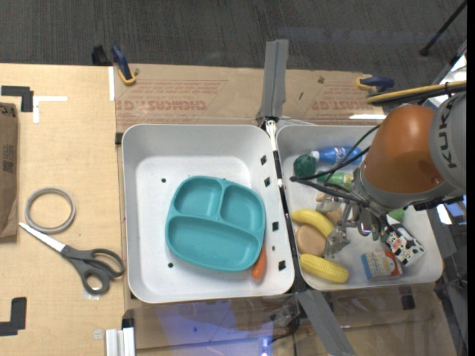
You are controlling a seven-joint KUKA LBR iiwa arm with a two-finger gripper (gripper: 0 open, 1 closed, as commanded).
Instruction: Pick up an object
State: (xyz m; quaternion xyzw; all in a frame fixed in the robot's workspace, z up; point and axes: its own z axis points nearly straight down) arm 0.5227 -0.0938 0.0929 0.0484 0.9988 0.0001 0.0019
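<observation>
My gripper point(341, 237) reaches down into the right bin point(427, 277), below the arm's orange band point(401, 154). It hangs just right of a yellow banana point(310, 219) and a tan bun point(309, 239), over the bin floor. A yellow corn cob point(323, 268) lies just in front of it. A black-and-white patterned box point(404, 246) and a small blue packet point(375, 265) lie to its right. A green bottle point(309, 163) and a blue-and-white bottle point(332, 154) rest at the bin's far side, partly hidden by the arm and its cables.
The left bin point(141, 199) holds a teal divided plate point(215, 223) with an orange carrot point(258, 265) at its right front edge. Scissors point(78, 258) and a tape roll point(50, 209) lie on the bench at the left.
</observation>
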